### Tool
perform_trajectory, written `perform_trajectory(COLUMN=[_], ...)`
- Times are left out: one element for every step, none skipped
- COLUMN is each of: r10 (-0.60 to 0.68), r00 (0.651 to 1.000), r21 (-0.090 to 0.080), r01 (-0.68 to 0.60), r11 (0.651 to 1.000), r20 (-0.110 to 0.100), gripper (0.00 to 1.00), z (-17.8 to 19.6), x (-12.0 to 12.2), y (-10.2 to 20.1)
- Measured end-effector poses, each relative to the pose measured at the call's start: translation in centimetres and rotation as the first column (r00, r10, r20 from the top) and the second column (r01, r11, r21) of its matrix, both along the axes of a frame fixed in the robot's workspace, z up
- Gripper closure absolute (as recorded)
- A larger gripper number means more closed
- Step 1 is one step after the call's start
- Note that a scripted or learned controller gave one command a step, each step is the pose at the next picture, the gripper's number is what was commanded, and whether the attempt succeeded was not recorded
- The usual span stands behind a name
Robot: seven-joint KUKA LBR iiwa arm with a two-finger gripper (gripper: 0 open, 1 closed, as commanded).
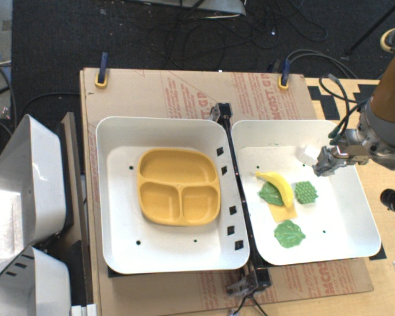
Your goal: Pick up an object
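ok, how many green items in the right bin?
3. A flat leaf tucked against the banana, a bumpy round piece right of the banana, and a leafy piece nearest the front rim.

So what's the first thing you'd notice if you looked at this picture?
Probably the big yellow tray with three compartments, sitting in the middle of the left white bin. Next, the little pile of toy food in the right white bin: a yellow banana lying across a green leaf, with two more green pieces nearby. The robot's gripper hangs over that bin, just up and right of the food.
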State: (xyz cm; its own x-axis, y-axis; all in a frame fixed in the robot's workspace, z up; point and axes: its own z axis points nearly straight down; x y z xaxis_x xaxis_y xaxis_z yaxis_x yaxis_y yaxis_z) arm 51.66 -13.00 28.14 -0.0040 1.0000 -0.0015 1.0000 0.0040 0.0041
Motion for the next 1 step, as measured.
perform_trajectory(r10=[0.003], r00=[1.0], r21=[0.002], r01=[-0.003], r11=[1.0], r20=[-0.004], gripper=[1.0], z=[-0.92], x=[0.57], y=[6.13])
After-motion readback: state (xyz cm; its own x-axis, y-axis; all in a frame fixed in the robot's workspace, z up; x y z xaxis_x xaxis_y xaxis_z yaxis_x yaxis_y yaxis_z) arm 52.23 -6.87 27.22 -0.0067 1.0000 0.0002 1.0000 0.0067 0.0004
